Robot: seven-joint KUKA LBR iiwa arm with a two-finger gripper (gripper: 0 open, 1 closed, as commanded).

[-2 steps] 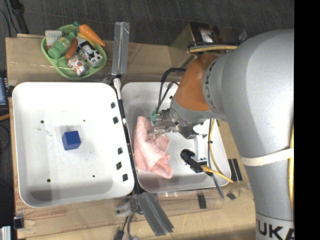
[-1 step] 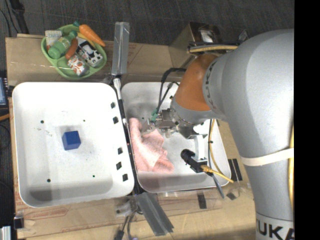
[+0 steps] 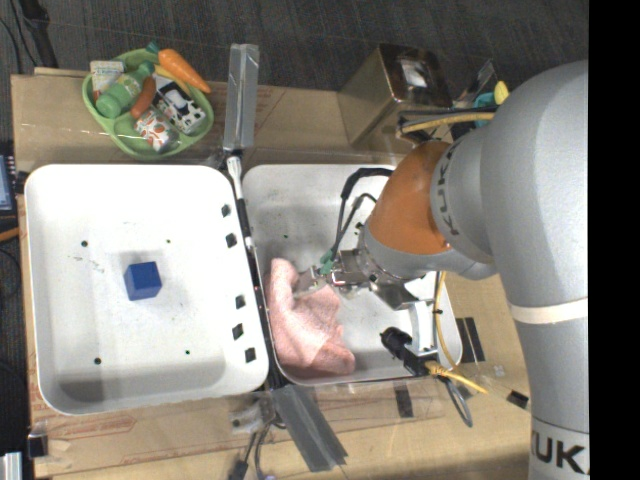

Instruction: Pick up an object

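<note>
A pink cloth [image 3: 305, 320] lies crumpled in the right bin [image 3: 300, 193], against its left wall and front edge. My gripper [image 3: 325, 271] reaches in from the right and sits low over the cloth's upper right part, touching or nearly touching it. The wrist and orange band hide the fingertips. A blue cube [image 3: 143, 280] rests in the middle of the left bin [image 3: 60, 208], far from the gripper.
A green bowl [image 3: 120, 136] of toy food with an orange carrot [image 3: 182, 67] stands beyond the left bin's back edge. A brown box [image 3: 395, 93] sits behind the right bin. The arm's grey body covers the right side of the bench.
</note>
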